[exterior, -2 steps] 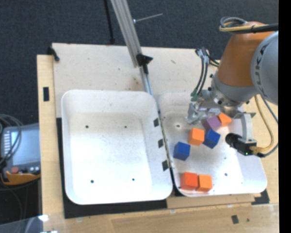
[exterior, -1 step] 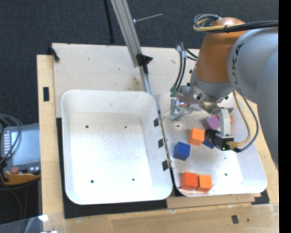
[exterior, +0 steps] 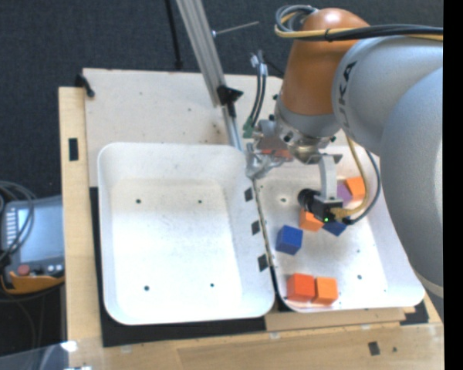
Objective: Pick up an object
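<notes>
Gripper (exterior: 256,163) at right bin (exterior: 370,272) corner; open/shut can't tell. Shd centre over blue cube (exterior: 289,240), drop straight.

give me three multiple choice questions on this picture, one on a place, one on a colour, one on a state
1. The blue cube lies:
A in the left bin
B in the right bin
C on the bench outside the bins

2. The pair of blocks by the right bin's near rim is:
A green
B white
C orange

3. Those two blocks are:
A touching side by side
B stacked
C far apart

Answers:
1 B, the cube sits on the right bin's floor near the wall between the bins.
2 C, both show orange.
3 A, their sides meet with no gap.
</notes>
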Controlling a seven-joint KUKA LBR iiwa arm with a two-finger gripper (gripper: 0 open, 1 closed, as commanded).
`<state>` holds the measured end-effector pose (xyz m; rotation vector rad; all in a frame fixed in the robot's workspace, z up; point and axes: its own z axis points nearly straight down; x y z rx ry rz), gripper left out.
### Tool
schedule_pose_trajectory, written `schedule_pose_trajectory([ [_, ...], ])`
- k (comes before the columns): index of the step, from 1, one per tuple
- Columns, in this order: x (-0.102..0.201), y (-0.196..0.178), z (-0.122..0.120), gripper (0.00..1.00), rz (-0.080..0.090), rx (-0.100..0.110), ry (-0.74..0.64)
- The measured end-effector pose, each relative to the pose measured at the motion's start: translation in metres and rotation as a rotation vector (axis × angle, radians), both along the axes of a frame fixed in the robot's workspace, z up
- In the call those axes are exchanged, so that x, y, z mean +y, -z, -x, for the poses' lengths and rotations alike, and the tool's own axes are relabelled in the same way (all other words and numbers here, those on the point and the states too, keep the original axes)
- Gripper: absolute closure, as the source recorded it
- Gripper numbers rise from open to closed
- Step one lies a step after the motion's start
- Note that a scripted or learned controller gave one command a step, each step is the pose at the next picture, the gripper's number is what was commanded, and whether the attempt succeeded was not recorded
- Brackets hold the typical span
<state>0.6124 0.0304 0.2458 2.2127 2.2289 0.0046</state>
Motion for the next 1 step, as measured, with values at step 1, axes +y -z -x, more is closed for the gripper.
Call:
schedule_pose_trajectory([
  [1,0.0339,0.0013,-0.0271,1.00,0.001,0.000,0.002],
])
